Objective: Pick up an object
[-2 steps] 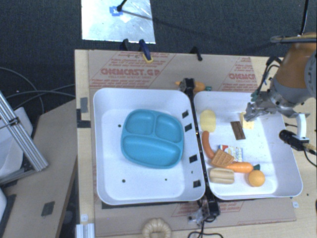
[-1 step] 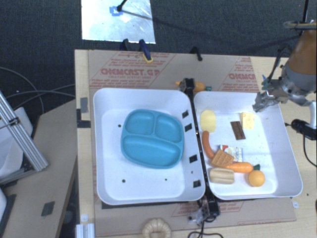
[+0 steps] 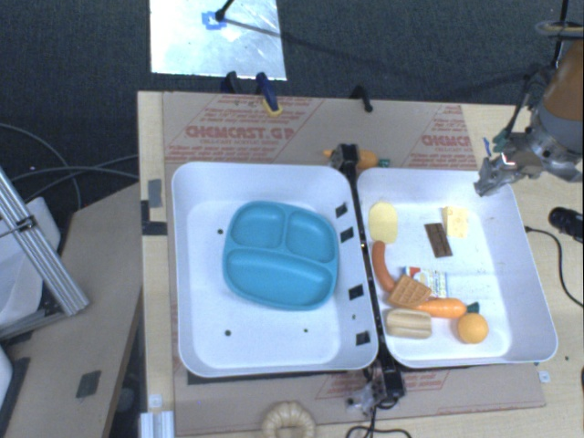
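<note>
gripper (image 3: 491,173) hovering over right bin's (image 3: 525,245) far edge, fingers unclear | food toys lying inside | blue tray (image 3: 280,254) sitting in left bin (image 3: 196,245)

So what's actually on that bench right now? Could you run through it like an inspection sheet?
Surface: two shallow white bins, left bin and right bin, on a printed cardboard sheet.
Job's things: in the right bin, a pale yellow lump, brown bar, orange sausage, toy carrot, orange ball.
Clutter: blue divided plate in the left bin.
Grippers: gripper above the right bin's far edge, holding nothing seen.
Cables: black cables on the left.
Surroundings: dark carpet.
</note>
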You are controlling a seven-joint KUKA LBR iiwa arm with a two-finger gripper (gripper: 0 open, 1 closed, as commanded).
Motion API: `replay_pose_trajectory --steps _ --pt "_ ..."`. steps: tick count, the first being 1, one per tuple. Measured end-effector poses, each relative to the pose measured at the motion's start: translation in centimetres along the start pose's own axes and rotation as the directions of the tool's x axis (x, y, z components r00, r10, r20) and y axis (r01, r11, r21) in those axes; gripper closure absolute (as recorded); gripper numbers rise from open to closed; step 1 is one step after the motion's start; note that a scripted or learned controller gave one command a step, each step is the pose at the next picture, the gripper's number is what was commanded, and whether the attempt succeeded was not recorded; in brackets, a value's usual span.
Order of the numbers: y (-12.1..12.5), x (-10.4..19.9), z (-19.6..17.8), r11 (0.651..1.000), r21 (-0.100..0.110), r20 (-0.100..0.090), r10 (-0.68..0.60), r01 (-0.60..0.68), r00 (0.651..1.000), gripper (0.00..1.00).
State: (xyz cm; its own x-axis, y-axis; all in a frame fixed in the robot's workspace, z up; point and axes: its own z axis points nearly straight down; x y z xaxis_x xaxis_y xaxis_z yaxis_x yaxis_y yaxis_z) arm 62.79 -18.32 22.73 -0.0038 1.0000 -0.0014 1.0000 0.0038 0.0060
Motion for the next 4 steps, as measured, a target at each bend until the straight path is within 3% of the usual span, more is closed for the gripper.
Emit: replay_pose_trajectory --steps 1,2,3,4 --pt "0.0 5.6 -0.3 1.0 0.003 -0.002 -0.006 0.006 1.0 1.0" --pt "-2.5 10.8 0.7 1.0 0.007 -0.003 -0.005 0.005 1.0 1.0" --pt "-2.5 12.8 -0.7 1.0 0.003 -0.002 -0.004 0.004 1.0 1.0" --pt "-2.7 12.9 1.2 1.0 0.006 -0.001 0.002 -0.002 1.0 1.0"
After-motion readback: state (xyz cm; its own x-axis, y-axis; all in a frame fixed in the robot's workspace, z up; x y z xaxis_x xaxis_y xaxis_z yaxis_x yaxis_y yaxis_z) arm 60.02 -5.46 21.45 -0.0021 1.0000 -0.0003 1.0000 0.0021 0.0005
